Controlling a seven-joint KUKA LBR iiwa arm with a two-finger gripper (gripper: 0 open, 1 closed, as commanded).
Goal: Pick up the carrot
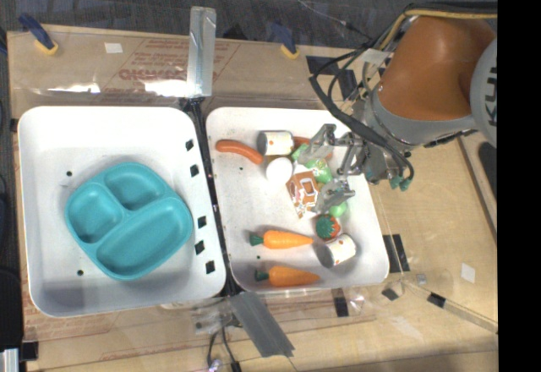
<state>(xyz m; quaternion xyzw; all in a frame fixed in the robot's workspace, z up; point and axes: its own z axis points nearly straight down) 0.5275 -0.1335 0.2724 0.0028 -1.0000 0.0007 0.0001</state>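
Two carrots lie in the right bin (365,193). One carrot (283,238), orange with a green top, lies left of the bin's middle. The second carrot (287,276) rests against the near wall. My gripper (332,166) hangs over the bin's far right part, above and to the right of both carrots and well apart from them. Its fingers (321,139) stand open on either side of a green and white toy (316,167), with no carrot between them.
Around the gripper lie a white can (275,142), a white ball (279,167), an orange-patterned packet (303,190), a red fruit (328,227) and a white cup (338,250). An orange sausage (239,150) lies at the far left. The left bin holds a teal divided plate (127,218).
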